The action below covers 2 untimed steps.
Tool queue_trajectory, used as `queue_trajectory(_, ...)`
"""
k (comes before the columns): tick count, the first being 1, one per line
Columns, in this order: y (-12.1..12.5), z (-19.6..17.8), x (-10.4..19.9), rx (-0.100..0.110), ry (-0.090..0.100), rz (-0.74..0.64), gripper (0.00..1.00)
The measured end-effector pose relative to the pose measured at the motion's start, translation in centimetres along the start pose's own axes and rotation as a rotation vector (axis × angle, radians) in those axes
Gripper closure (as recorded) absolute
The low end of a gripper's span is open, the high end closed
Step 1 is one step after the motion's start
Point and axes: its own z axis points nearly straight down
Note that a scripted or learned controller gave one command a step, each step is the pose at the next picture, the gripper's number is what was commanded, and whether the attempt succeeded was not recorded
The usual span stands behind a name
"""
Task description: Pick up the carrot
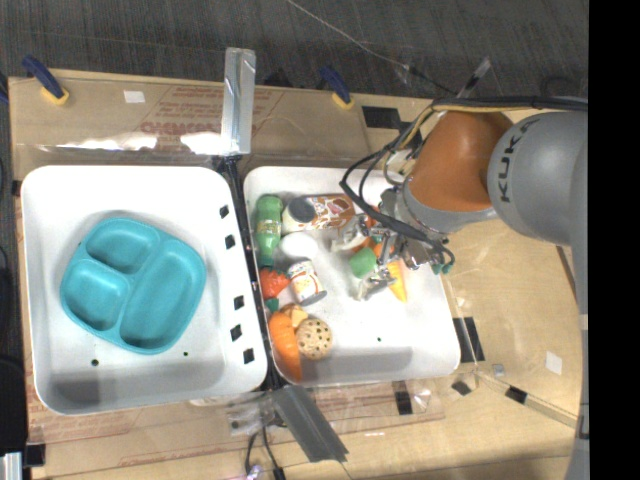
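Desk (520, 368): it carries two shallow white bins side by side, with cardboard sheeting under and behind them.
Arm (540, 173): the grey arm with its orange band reaches in from the right and hangs over the right bin's upper right part.
Left bin (60, 368): it holds a teal divided plate (135, 283) and nothing belonging to the task.
Right bin (400, 353): it holds a crowd of toy foods; its lower right floor is bare.
Gripper (385, 263): it is down among the clutter at the bin's right centre; whether it is wide or narrow cannot be told, since cables and toys hide the tips.
Carrot (399, 280): a small orange-yellow wedge lies on the bin floor just beside the gripper, on its lower right side, close to a green piece (361, 264); the identification is a judgement, as the shape is small.
Other items: a green bottle (267, 226), a small can (306, 282) and a pumpkin (284, 335) with a cookie (314, 338) sit along the bin's left side, well apart from the gripper.
Done: the approach appears made, with the gripper at the carrot's spot.
Left: a confirmed grasp and a lift; nothing shows the carrot off the floor yet.
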Motion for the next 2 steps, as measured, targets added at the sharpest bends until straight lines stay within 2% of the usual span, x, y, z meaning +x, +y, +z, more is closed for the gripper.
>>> queue_trajectory(1, 0.2, -1.2, -0.3, 0.002, -0.004, -0.008, 1.0)
queue_trajectory(2, 1.2, -8.0, -1.2, 0.004, -0.005, -0.144, 1.0)
